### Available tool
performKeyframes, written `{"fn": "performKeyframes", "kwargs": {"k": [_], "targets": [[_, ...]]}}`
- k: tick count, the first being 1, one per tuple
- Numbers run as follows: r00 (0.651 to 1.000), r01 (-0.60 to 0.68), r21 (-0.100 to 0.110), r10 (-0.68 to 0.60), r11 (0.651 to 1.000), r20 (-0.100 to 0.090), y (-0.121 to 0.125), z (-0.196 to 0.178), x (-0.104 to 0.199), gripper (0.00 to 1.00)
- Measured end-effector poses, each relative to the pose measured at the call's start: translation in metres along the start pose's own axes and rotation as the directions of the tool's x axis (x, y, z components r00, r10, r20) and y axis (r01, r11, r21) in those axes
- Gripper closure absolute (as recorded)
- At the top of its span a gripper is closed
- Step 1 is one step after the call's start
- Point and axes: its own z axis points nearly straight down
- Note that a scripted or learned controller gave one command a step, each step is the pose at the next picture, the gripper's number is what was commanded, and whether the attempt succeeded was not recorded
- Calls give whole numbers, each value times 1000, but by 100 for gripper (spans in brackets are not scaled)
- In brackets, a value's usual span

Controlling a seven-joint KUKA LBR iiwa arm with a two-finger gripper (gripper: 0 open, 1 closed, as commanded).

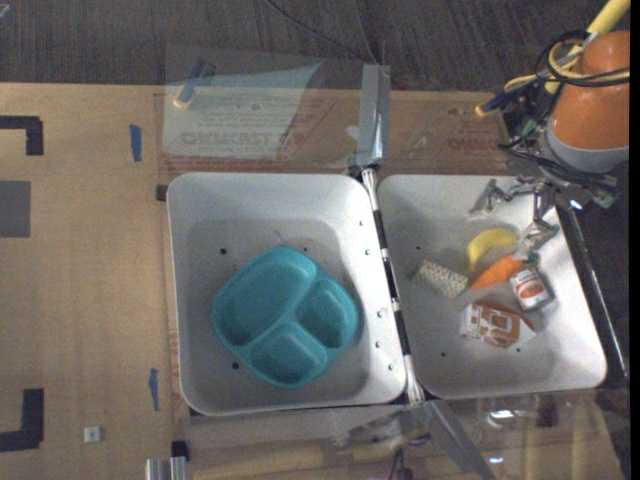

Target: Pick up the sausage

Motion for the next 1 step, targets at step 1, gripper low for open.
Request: {"fn": "performKeyframes", "kwargs": {"k": [1], "targets": [[976, 218, -5, -218, 976, -2, 57, -49, 12, 0]]}}
